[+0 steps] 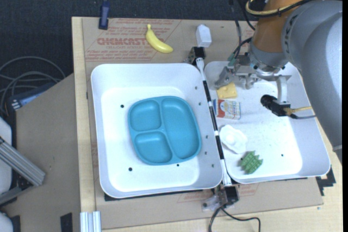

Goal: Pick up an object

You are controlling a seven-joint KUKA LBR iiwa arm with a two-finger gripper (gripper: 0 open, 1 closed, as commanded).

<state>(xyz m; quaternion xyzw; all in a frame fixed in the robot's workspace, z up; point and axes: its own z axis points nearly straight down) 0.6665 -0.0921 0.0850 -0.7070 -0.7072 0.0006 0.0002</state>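
Gripper (237,74) sits low at the back of the right bin (310,160), fingers spread with nothing visible between them, tips just above/beside the yellow block (228,91) near the divider. Yellow block looks like the nearest target: small, probably light and stiff or slightly spongy, best pinched across its flat opposite sides. Further out in the same bin: red-and-white packet (229,110) (flat, thin, hard to get under), white lump (234,138) (soft-looking), green toy (251,162) (bumpy, likely easy to grip); blue tray (163,129) lies in the left bin (109,117).
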